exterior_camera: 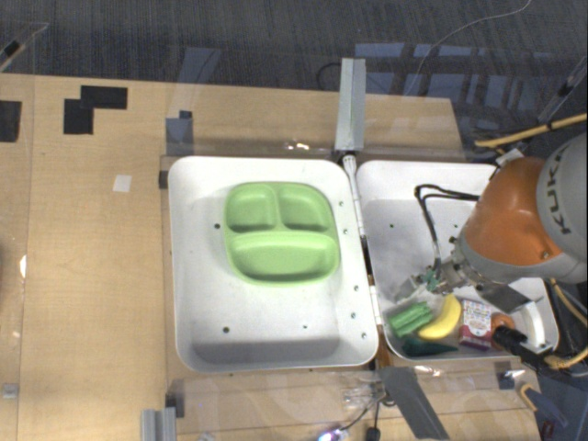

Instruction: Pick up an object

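While the arm (519,219) reaches in from the right, its tool (434,278) sits low over the right bin (404,200), just above the pile at that bin's front edge. Can't tell the tool's state: the wrist hides most of it, and nothing is visibly pinched. Pile at the right bin's front edge: green block-like item (408,320) toward the front-left corner, banana (445,319) touching it on the right, dark green piece (432,345) under the banana at the rim, a white-pink packet (477,316) and a purple item (474,341) further right. Something clear and crinkly, probably plastic wrap (413,286), lies just beside the tool. Left bin (197,338) holds a green divided tray (279,231), centred toward its back edge. Both bins sit side by side on the counter (83,274).
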{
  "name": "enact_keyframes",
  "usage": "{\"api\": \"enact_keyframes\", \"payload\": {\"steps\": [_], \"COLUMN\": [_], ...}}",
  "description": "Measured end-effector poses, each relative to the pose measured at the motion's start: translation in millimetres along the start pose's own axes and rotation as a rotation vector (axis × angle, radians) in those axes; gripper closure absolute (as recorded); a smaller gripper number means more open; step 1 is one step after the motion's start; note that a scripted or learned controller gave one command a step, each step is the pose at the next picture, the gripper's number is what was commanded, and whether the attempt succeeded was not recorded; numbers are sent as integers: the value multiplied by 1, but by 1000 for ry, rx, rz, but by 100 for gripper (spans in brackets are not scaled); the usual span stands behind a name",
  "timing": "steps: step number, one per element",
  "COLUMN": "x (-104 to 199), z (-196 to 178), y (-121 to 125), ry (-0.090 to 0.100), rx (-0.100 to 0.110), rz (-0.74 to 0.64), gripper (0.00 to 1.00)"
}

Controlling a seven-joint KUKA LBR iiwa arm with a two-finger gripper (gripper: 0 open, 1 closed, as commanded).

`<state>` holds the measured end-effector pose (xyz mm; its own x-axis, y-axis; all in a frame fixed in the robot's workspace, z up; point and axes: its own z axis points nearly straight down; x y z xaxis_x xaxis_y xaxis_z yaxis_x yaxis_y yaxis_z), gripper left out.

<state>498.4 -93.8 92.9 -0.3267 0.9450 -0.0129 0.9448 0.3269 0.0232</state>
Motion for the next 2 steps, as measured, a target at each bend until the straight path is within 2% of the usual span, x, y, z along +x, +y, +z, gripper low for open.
{"api": "enact_keyframes", "payload": {"steps": [1, 2], "x": [-28, -8], "z": [-38, -28], "y": [-19, -7], "ry": [12, 13], "rx": [18, 20], "rz": [-72, -38], "gripper": [0, 0]}}
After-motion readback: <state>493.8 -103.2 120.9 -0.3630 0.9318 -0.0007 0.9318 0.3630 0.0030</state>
